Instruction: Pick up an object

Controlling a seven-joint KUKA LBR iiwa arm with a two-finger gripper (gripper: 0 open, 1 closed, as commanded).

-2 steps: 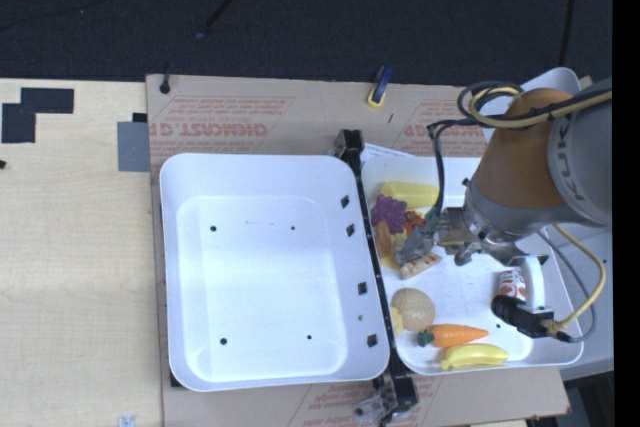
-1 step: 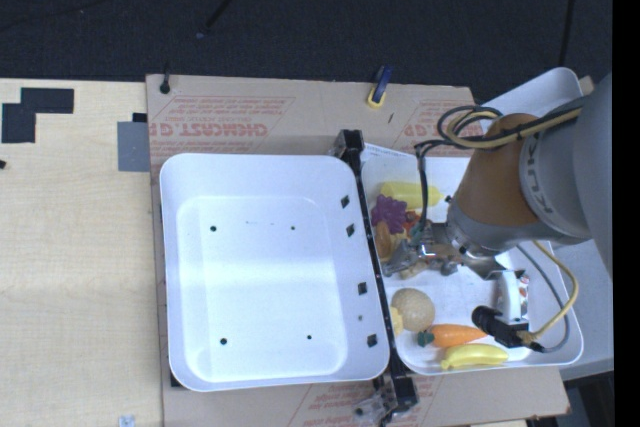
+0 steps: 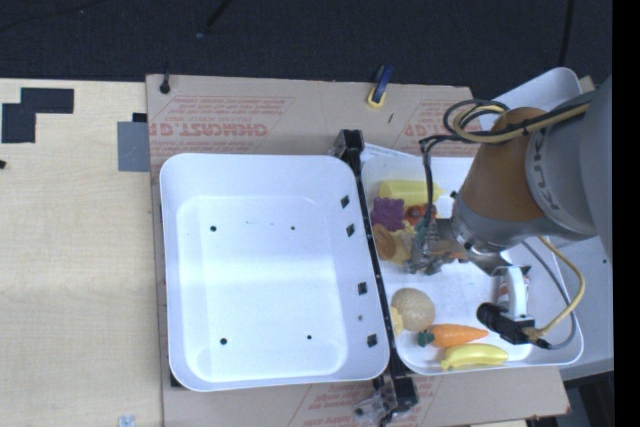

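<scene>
Dark carpet fills the background beyond a cardboard-covered bench (image 3: pixel 260 115) that carries two shallow white bins. We see the gripper (image 3: pixel 424 253) lowered into the right bin (image 3: pixel 560 347), its tip among the toys at the middle of that bin; whether it is released or clenched we cannot tell, since the tip is too small and cluttered. At ten o'clock from the gripper we note a purple grape cluster (image 3: pixel 388 212), and at twelve o'clock a yellow block (image 3: pixel 402 189). At six o'clock lies a beige egg-shaped object (image 3: pixel 412 306); farther toward five o'clock we find an orange carrot (image 3: pixel 458 335) and, just beside it, a yellow banana (image 3: pixel 474 356). At nine o'clock, well apart, sits the left bin (image 3: pixel 258 177).
</scene>
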